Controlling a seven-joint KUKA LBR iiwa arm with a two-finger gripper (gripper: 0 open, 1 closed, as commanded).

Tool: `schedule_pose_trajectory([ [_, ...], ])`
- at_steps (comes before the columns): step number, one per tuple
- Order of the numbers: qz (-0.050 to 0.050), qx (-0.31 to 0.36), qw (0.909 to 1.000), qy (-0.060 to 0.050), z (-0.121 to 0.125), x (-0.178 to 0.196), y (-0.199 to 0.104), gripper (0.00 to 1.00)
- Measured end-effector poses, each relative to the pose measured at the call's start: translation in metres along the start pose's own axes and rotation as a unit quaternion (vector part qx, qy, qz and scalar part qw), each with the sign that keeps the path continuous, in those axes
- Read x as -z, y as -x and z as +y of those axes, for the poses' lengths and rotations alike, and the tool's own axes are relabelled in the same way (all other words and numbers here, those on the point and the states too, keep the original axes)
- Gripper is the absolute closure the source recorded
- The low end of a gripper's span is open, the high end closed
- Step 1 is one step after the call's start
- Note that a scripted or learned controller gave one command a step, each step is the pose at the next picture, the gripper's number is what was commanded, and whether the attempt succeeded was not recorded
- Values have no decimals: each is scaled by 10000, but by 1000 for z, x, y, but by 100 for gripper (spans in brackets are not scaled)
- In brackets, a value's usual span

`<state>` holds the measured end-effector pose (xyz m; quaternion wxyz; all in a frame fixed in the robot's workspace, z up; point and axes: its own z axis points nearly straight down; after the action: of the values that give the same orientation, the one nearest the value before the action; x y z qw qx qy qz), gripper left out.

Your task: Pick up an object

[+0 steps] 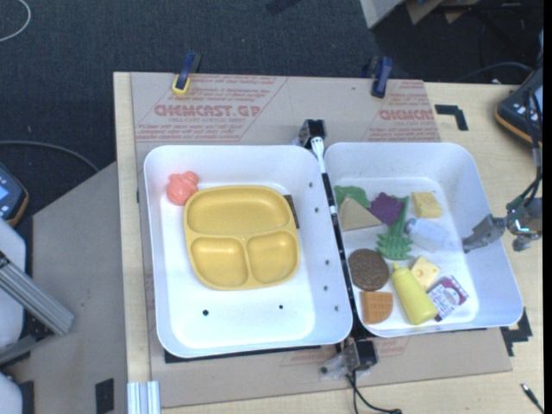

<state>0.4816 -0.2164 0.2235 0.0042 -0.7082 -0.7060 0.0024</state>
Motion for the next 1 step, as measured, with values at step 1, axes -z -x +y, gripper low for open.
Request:
schedule_pose_trajectory([
  [1,-16,15,10000,49,2,5,0,0],
])
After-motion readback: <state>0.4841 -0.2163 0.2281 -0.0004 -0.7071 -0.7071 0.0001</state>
